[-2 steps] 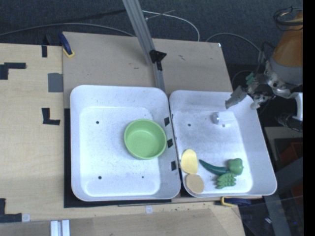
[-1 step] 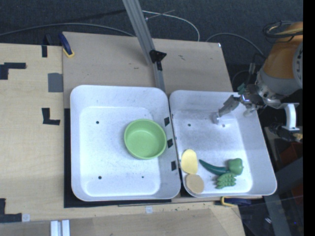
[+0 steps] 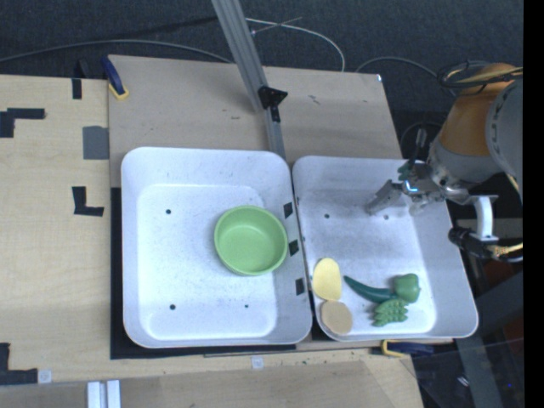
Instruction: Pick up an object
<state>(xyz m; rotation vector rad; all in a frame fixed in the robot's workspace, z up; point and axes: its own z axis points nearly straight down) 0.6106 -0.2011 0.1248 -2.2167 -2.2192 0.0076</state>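
- We take the right bin (image 3: pixel 382 236) as our landmark; the gripper (image 3: pixel 387 199) hangs over its far half, reaching in from the arm (image 3: pixel 476 138) at its right side.
- We cannot tell the pincer's state, since the view is too small and blurred there, and we see nothing carried in it.
- The likely targets lie huddled along the near edge of the right bin, well apart from the gripper: a yellow piece (image 3: pixel 327 279), a tan round piece (image 3: pixel 337 317) just nearer than it, a dark green pepper-like piece (image 3: pixel 367 290), a rounded green piece (image 3: pixel 407 286) and a knobbly green piece (image 3: pixel 391 313).
- We judge the pickup not yet begun; the gripper needs to travel toward the near edge and descend, and the tight clustering could make a clean grasp hard.
- Left of the right bin sits the left bin (image 3: pixel 153 228), touching it, with a green bowl (image 3: pixel 250 240) lying in it.
- Both bins rest on a pale wooden bench (image 3: pixel 51 228); beyond the right bin a grey pole (image 3: pixel 242 41) rises, with dark floor and loose cables behind.
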